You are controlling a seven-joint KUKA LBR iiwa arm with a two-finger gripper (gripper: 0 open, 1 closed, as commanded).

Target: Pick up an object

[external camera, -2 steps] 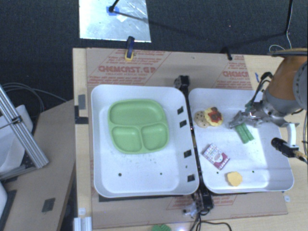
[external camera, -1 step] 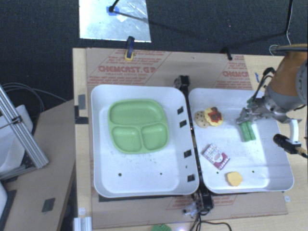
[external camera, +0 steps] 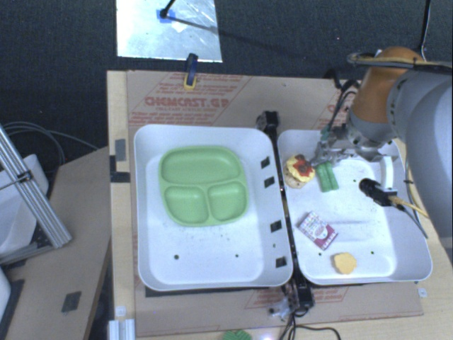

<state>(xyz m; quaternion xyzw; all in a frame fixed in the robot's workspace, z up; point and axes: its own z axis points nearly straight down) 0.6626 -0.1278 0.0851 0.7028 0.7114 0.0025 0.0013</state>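
- Gripper (external camera: 327,154) low in right white bin (external camera: 396,264), upper left part; finger spacing: cannot tell.
- Directly beneath and touching: green ridged plastic block (external camera: 328,178), long axis roughly toward the near rim.
- Just left: yellow-and-red toy food piece (external camera: 299,170).
- Well apart: green divided plate (external camera: 204,185), left bin.

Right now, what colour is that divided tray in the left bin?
Pale green: the divided tray shows plainly in the camera view, lying in the left white bin.
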